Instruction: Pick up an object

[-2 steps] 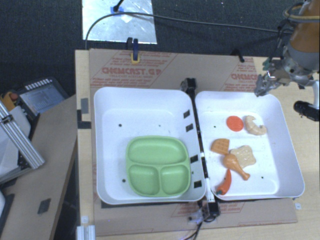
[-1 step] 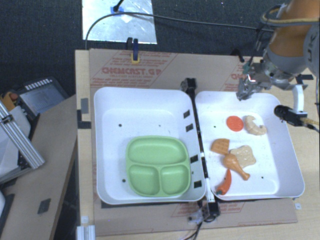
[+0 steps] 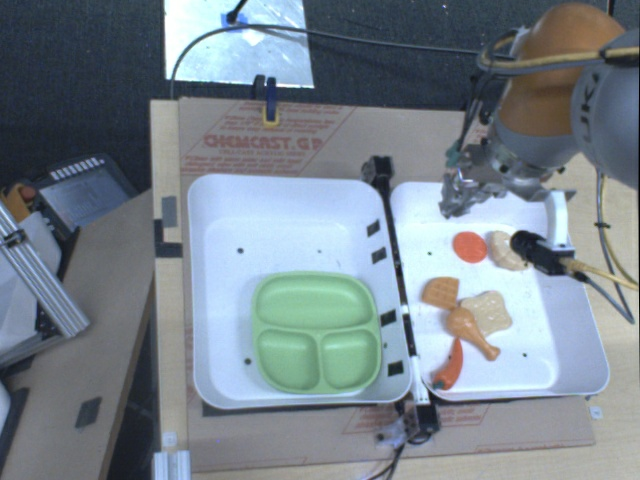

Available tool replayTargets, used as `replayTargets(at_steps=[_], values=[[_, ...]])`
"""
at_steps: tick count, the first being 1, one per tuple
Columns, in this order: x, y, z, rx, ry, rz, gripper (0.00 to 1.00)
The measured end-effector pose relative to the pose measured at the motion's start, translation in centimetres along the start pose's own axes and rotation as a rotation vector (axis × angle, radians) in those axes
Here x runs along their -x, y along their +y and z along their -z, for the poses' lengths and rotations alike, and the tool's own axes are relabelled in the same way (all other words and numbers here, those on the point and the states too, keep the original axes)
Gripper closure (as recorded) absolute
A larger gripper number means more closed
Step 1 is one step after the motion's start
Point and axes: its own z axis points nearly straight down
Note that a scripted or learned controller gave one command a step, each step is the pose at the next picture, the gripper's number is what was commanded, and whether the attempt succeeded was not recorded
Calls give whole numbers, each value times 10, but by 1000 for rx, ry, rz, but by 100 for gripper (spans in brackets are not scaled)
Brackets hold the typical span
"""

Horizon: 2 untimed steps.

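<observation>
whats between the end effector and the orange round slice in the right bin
Nothing: in the camera view, bare white bin floor separates the end effector from the orange round slice just below it.

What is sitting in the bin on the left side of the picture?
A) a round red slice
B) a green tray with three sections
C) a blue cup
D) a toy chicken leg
B: the green tray, split into three sections, lies in the left bin, while the toy foods lie in the right bin.
</observation>
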Motion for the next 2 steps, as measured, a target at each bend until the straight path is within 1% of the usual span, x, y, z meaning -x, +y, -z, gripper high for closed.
replayTargets(at_steps=[1, 2], values=[[-58, -11, -13, 0, 1, 1, 100], [-119, -30, -17, 0, 1, 2, 100]])
